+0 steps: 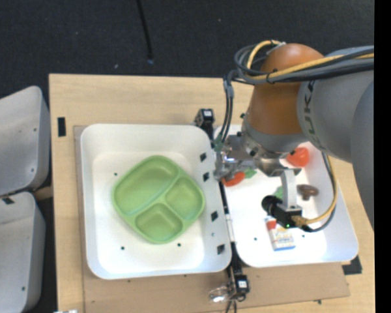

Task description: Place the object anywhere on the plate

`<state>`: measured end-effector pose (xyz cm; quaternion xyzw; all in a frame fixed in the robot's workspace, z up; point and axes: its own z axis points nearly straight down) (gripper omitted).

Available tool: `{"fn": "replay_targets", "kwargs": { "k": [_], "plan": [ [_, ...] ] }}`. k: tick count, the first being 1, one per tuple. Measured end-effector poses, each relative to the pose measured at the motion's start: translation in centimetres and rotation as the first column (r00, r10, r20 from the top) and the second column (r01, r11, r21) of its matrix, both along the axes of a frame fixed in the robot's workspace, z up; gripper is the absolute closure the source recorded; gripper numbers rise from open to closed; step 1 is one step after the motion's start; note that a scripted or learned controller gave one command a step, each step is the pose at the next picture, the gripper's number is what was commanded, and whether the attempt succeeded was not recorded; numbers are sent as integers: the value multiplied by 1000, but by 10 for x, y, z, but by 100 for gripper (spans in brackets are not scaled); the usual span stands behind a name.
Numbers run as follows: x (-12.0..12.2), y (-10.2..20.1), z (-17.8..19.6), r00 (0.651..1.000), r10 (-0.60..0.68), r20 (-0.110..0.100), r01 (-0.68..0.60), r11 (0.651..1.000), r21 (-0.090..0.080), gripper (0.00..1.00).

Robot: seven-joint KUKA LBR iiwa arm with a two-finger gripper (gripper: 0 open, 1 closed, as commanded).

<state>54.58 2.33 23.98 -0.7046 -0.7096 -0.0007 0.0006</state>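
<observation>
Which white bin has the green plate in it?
The left bin holds the green plate. The right bin has small things, and the arm is over it.

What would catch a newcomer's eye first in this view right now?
Probably the green divided plate, lying alone in the left bin. Next, the arm's orange band looming over the right bin, where small items lie scattered around it: an orange-red piece, a brown lump and a small printed packet.

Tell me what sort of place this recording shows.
Probably a lab robot pick-and-place station: a wooden bench bearing two shallow white bins, the left one with a green divided plate, the right one with small items under the grey arm.
</observation>
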Motion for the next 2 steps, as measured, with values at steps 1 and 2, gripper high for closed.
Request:
{"fn": "replay_targets", "kwargs": {
  "k": [1,2],
  "plan": [
    [-23,46,-4,1000,-1,-2,1,1000,-1,100],
    [-22,44,-4,1000,-5,0,5,1000,-1,0]
  ]
}}
